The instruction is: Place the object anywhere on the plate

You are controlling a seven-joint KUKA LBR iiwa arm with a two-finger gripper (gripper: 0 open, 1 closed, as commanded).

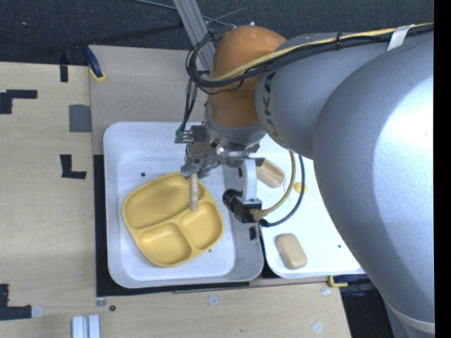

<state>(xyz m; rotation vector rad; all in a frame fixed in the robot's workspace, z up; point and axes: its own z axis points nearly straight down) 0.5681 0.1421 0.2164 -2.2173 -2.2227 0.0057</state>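
My jaws hang over the yellow three-compartment plastic plate in the left shallow white bin; open or closed, I cannot tell. Two tan oblong blocks lie in the right white bin. Pale wooden worktop, dark floor behind.
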